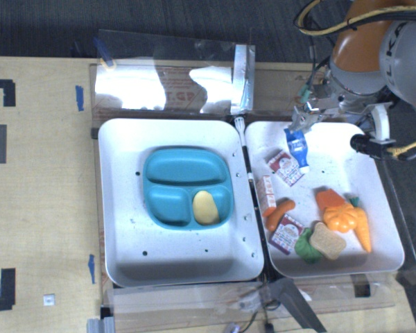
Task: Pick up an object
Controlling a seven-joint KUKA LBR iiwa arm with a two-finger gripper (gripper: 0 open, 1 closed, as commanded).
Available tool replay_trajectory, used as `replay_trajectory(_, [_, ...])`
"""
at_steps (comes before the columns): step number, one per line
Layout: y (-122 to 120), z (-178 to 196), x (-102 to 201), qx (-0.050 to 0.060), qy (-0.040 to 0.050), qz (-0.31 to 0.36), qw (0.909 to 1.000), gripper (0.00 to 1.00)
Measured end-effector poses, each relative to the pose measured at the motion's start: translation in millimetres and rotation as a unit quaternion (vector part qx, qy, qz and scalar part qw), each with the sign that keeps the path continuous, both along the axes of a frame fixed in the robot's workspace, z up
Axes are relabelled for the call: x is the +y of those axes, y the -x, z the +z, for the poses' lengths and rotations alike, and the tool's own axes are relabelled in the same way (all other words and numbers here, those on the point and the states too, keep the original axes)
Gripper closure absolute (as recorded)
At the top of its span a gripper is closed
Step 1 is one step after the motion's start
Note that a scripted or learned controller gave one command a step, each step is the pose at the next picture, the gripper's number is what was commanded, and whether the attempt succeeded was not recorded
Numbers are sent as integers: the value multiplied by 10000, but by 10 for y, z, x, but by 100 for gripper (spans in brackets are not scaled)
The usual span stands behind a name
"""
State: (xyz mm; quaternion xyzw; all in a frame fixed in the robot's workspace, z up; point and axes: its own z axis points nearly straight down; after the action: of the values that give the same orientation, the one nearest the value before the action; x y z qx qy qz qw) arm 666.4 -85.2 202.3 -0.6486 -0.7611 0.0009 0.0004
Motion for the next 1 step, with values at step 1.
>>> replay_trajectory(1, [292, 64, 513, 20, -13, 1008, 9949, 100])
